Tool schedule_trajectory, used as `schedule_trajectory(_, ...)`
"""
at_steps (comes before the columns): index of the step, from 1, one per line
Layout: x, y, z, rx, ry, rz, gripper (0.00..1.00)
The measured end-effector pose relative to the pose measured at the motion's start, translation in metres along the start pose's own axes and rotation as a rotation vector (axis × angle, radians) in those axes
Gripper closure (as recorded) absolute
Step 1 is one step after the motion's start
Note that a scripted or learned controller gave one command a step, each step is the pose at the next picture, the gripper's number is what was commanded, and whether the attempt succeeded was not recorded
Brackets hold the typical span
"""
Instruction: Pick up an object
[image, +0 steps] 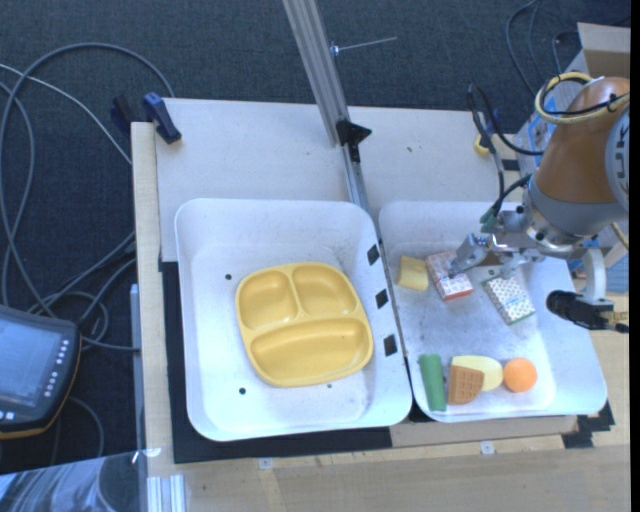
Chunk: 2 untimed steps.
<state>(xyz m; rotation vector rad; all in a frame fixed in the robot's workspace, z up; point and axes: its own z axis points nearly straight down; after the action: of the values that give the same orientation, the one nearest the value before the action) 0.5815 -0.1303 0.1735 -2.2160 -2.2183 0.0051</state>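
Red-and-white patterned box near right bin's far edge sits directly beneath gripper, long axis slanting toward near-right corner; grip state cannot be told, nothing visibly held

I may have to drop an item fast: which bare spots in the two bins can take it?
Left bin: bare floor rings the yellow divided plate, widest behind it. Right bin: bare between the patterned boxes and the front row, green cylinder to orange ball. Crowded under the claw.
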Motion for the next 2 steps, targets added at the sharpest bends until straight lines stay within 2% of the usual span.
schedule_trajectory(1, 0.006, -0.010, 0.054, 0.002, 0.001, 0.001, 0.00)
schedule_trajectory(2, 0.006, -0.008, 0.039, -0.008, 0.000, 0.000, 1.00)
